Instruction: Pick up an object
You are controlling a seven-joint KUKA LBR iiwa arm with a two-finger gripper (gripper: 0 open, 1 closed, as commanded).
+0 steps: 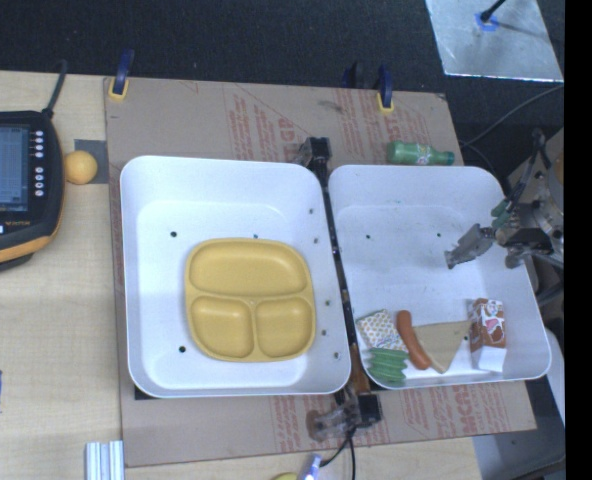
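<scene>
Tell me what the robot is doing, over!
Tool over right bin, holding nothing. Toy food heaped along bin's near edge, untouched. Nothing blocking.

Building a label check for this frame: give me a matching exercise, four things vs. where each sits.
Things:
1. yellow tray
2. sausage
3. green bottle
4. orange ball

Places:
A. on the bench behind the right bin
B. in the left bin
C. near the front edge of the right bin
D. on the bench left of the left bin

Pairs: 1-B, 2-C, 3-A, 4-D
</scene>
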